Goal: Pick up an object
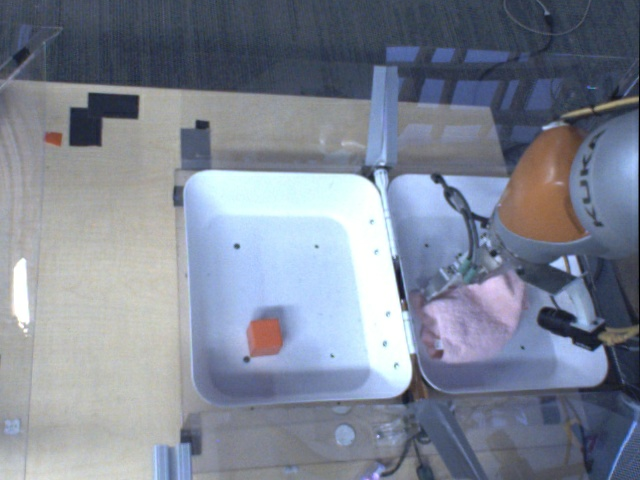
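A small orange cube (265,337) lies in the left bin (220,208), near its front left. A crumpled pink cloth (472,318) lies in the right bin (430,203), against its left wall and toward the front. My gripper (456,272) is low over the right bin, at the cloth's upper left edge. The grey arm with its orange band (540,200) comes in from the right and covers much of that bin. The wrist hides how the gripper meets the cloth.
A grey metal divider post (384,118) stands at the back between the two bins. Black tape marks (98,116) and a small orange tag (53,139) sit on the wooden bench at the far left. A black cable loops at the right bin's back.
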`<state>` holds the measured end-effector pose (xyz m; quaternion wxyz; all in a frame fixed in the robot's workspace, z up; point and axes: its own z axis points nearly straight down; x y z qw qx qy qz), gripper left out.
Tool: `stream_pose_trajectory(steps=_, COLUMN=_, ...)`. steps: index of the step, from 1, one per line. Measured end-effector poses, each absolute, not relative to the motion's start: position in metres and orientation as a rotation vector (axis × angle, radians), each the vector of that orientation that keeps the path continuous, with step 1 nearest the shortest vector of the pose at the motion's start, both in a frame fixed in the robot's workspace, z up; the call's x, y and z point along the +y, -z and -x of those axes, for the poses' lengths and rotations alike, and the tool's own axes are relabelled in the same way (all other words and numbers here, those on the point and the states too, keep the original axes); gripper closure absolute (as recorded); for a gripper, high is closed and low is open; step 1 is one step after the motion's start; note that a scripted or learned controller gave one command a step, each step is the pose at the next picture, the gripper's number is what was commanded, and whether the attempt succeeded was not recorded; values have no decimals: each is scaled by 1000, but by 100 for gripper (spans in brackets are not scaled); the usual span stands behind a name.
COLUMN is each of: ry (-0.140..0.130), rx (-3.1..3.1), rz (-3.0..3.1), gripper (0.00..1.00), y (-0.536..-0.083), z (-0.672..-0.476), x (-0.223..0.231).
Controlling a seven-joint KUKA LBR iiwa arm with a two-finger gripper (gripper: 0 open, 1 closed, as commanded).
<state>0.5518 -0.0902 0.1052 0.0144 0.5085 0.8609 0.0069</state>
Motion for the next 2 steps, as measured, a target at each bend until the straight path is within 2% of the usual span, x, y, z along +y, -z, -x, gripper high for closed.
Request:
stream_pose_trajectory(steps=1, ry=-10, rx=2505, rz=-1877, gripper=0, y=-90, z=-586, x=-100)
stream_pose_trajectory(steps=2, ry=-7, rx=2365, rz=-2055, gripper=0, y=-185, z=-579, x=-150)
